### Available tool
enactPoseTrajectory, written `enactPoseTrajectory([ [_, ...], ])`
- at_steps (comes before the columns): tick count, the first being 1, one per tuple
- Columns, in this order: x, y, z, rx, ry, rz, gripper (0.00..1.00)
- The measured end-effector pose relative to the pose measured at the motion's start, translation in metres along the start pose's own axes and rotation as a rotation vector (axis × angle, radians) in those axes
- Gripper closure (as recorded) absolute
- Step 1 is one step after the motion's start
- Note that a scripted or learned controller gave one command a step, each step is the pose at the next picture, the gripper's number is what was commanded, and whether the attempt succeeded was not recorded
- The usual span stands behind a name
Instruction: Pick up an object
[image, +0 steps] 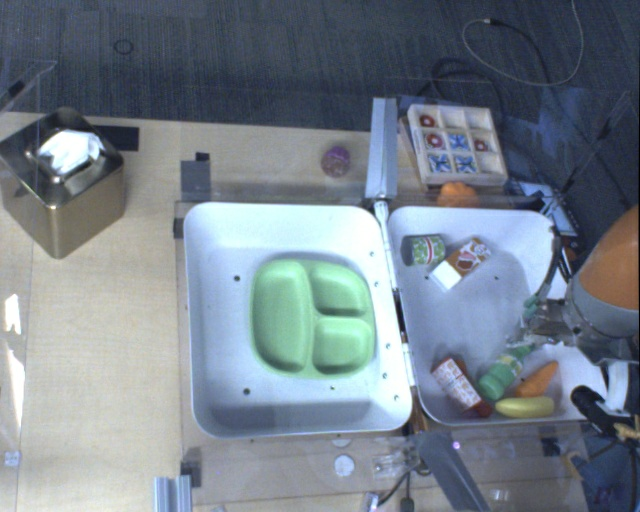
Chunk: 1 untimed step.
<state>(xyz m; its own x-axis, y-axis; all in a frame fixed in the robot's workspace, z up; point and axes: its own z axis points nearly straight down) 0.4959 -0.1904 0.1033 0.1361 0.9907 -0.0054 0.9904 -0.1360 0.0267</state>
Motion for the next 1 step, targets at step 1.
enactPoseTrajectory([
  [1,0.0568,-0.0059,-0.0839,0.021,0.004,0.113,1.00],
])
